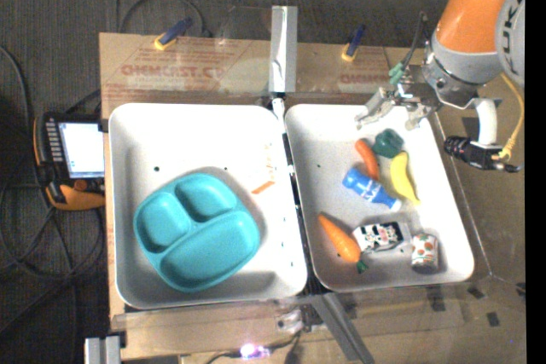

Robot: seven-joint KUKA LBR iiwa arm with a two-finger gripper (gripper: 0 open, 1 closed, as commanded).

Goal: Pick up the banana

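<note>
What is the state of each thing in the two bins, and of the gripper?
banana: lying in the right bin, not held.
gripper: above the right bin's far edge, fingers spread, holding nothing.
blue bottle: lying on its side.
two carrots: lying flat.
small carton: lying down.
blue tray: right way up in the left bin, nothing in its compartments.

The banana [403,178] is small, yellow and gently curved, and it lies flat on the floor of the right bin [456,247], in that bin's upper right part. Its length runs from upper left to lower right, with the upper end touching a dark green object [390,142] and a blue bottle [369,187] just to its left.
</note>
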